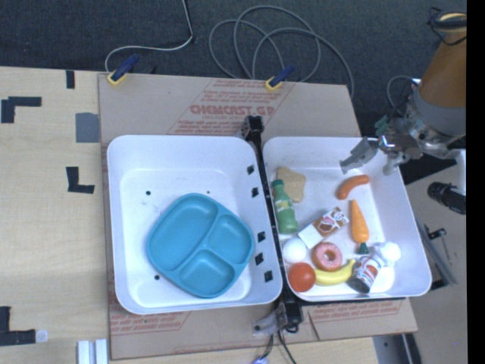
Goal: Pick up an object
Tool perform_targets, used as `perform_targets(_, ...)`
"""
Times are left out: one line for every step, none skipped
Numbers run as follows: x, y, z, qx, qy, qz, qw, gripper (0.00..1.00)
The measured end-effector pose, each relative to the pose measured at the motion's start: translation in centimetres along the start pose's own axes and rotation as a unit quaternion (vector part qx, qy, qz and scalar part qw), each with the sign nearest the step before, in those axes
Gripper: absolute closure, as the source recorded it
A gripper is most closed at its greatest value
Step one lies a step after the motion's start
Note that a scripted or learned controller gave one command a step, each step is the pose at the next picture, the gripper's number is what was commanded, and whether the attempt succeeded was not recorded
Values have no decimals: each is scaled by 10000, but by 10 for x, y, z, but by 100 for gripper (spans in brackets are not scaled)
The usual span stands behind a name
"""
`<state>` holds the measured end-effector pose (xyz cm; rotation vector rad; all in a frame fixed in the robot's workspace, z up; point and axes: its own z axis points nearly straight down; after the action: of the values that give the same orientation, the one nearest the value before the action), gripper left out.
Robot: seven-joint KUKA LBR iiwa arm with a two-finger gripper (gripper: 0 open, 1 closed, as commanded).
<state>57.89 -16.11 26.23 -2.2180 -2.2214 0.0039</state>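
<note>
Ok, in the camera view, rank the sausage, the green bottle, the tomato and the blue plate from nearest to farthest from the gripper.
From the gripper, above the right bin's far side:
1. Sausage, just below it in the right bin.
2. Green bottle, by the right bin's left wall.
3. Tomato, in the right bin's near-left corner.
4. Blue plate, in the left bin.
</note>
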Motion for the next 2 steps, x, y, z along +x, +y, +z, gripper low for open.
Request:
perform_targets(-57, -5, 153, 0, 0, 1, 10000, 0)
perform_targets(-62, 59, 178, -22, -9, -12, 10000, 0)
